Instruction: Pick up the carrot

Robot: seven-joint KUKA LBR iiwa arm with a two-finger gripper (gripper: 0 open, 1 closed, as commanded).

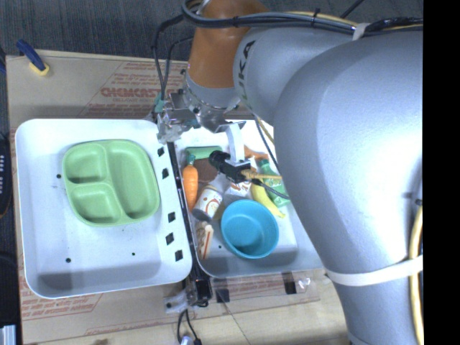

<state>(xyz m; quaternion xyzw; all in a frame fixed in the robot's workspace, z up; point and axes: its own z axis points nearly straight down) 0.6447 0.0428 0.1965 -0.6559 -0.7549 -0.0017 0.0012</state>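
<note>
Counts first: two white bins side by side, the left bin point(32, 214) and the right bin point(291, 252). The left one held one green plate point(111, 181) with three compartments. The right bin was the crowded one, with one carrot point(190, 182), one blue bowl point(249, 227), one banana point(264, 198) and one small white-and-brown bottle point(209, 201).

The carrot lay lengthwise right along the right bin's left wall, just beside the divider between the bins, leafy end toward the far side. The bottle was touching or nearly touching it on the right, and the bowl sat just past that, toward the near edge.

Hard-to-see stuff: the big grey arm point(345, 121) covered the whole right side of the right bin, so a good chunk of that bin was hidden. The banana was half tucked under other bits, with some green thing next to it I couldn't identify. There was a flat green object point(204, 152) at the far end of the bin, partly covered too, and a small brownish thing point(205, 237) by the near wall that was too blurry to name.

The gripper point(171, 124) hung over the far end of the divider, above and apart from the carrot. Honestly couldn't tell whether it was open or closed, since the wrist blocked it. Nothing visibly held.

Both bins sat on printed cardboard point(122, 85), with a blue-and-yellow item point(32, 56) off at the far left corner.
</note>
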